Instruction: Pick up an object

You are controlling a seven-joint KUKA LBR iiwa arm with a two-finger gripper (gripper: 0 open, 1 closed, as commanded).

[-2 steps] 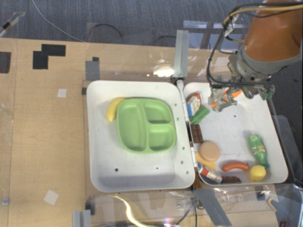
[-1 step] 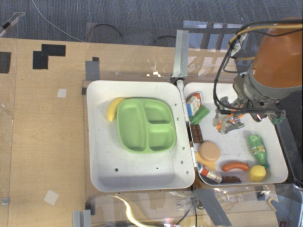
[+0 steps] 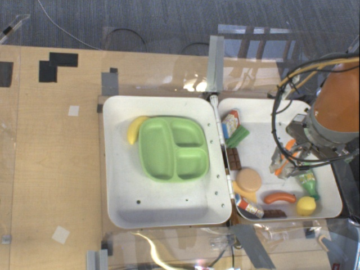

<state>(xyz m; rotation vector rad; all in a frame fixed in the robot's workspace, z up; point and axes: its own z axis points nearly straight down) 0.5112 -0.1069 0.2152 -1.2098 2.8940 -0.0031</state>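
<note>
Toy food in two bins, tool over the right one.
Left bin: green tray, banana. Right bin's front edge: bun, sausage, lemon — probably light, hard, slick plastic; pinch the sausage across its middle. Tool: opening unclear.
</note>
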